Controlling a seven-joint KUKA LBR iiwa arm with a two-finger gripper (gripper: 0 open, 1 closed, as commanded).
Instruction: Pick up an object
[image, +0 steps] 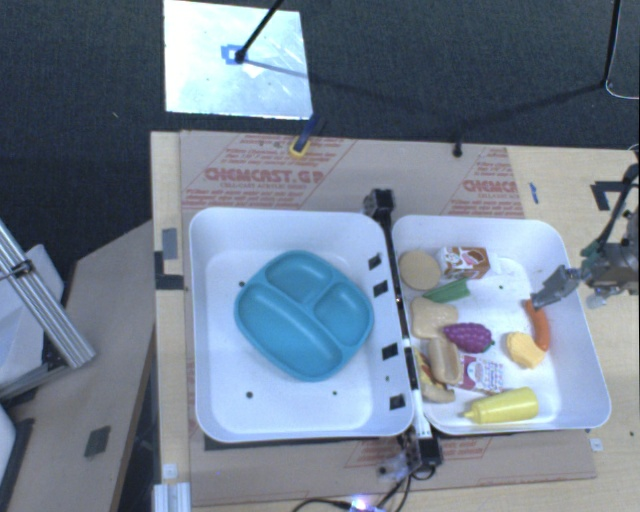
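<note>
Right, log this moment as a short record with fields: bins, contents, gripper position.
left bin: holds a blue divided plate
right bin: toy food, including purple grapes, yellow bottle, orange carrot, green vegetable
gripper: at the right bin's right edge, just above the carrot
held: nothing seen between the fingers

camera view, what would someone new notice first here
The big blue divided plastic plate lies alone in the left white bin. The right white bin is crowded with toy food: a purple grape bunch, a yellow mustard bottle, an orange carrot. The grey gripper reaches in just above that carrot at the bin's right edge.
</note>
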